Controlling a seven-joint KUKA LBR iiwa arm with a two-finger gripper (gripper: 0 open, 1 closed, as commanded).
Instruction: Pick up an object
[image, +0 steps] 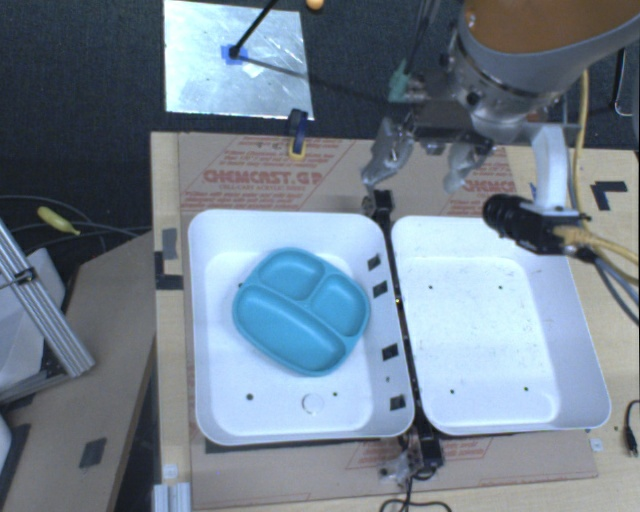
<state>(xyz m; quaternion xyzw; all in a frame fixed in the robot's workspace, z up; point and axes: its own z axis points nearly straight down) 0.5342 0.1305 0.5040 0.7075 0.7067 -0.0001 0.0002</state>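
Gripper above bins, nothing grasped.
Jaws apart, empty, parked beyond the blue tray lying flat in left bin.

Blue divided plate crowds the left bin.
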